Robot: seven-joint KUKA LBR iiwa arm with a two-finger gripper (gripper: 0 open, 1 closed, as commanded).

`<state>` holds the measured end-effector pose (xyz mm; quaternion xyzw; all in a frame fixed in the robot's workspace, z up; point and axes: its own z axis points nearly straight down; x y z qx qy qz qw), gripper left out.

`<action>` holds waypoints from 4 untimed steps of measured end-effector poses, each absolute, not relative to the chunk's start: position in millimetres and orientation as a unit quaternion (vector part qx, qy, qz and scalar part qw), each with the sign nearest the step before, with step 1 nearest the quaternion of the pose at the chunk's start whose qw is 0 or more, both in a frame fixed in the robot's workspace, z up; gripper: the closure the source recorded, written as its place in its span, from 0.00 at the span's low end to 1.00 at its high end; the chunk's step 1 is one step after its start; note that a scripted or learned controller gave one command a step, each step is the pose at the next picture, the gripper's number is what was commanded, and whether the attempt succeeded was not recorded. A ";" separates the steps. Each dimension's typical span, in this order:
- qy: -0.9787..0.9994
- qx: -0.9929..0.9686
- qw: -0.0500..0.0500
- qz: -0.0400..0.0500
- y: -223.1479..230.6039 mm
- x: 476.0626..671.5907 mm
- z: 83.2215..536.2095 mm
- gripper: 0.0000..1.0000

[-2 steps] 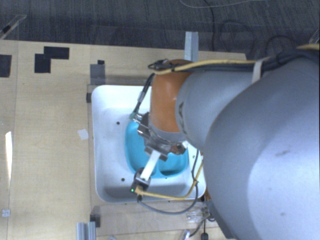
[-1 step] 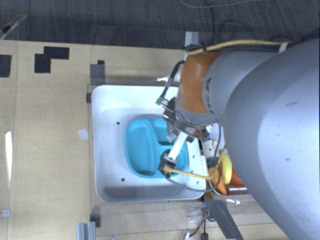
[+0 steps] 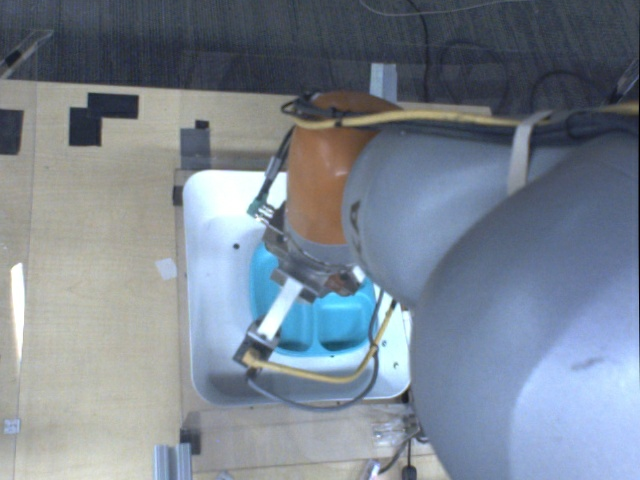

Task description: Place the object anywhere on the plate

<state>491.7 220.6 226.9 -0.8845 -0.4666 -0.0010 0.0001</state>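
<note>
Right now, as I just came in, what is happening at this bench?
The grey robot arm with the orange band reaches in from the right and hangs over the blue plastic divided plate, which lies in the shallow white bin. The arm hides much of the plate, so I cannot tell whether an object is held or already set down.

I work in a robotics lab, by the look of it: a pale wooden bench (image 3: 90,298) with black marker patches (image 3: 100,118) at the upper left of the frame, a white bin (image 3: 215,268) with bare metal brackets (image 3: 195,146) at its corners, and dark carpet (image 3: 200,18) along the top, where a thin loose cable (image 3: 470,6) trails.
</note>
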 end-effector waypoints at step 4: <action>-0.495 -0.869 -0.001 0.000 225.7 513.0 237.6 0.00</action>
